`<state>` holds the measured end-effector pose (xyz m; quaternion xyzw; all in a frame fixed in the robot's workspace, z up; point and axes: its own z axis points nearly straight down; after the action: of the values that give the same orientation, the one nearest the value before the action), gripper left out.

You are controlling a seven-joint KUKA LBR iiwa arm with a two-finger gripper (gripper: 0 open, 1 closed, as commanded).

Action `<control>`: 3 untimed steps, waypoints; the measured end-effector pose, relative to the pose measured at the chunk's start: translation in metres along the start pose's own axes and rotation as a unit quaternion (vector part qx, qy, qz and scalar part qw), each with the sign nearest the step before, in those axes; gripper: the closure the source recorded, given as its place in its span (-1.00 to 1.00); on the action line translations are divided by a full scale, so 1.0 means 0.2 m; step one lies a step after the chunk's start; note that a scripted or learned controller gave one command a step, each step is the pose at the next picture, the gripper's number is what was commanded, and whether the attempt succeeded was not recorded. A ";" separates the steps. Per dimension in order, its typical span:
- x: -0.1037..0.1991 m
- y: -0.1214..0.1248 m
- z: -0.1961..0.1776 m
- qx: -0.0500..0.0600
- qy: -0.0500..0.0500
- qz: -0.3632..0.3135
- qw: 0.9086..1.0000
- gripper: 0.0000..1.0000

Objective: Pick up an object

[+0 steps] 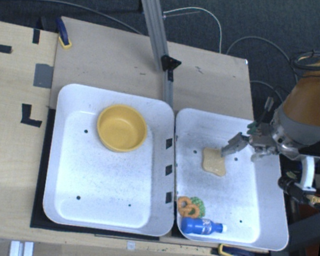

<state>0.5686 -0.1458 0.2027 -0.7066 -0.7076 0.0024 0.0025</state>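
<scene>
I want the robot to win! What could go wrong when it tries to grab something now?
1. The gripper sits right at the edge of the flat tan piece. Something that flat may slide away instead of being pinched.
2. The blue bottle, orange pretzel and green thing crowd one corner of the right bin, so a grab there could bump a neighbour or the wall.
3. The yellow bowl is wide and may not fit between the fingers.
</scene>
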 end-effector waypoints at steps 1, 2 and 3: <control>-0.02 -0.03 0.31 0.001 0.000 0.000 1.000 -1.00; -0.02 -0.03 0.57 -0.003 -0.001 0.000 1.000 -1.00; -0.02 -0.03 0.52 -0.003 0.000 0.000 1.000 1.00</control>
<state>0.5626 -0.1496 0.0996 -0.7063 -0.7079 0.0006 0.0006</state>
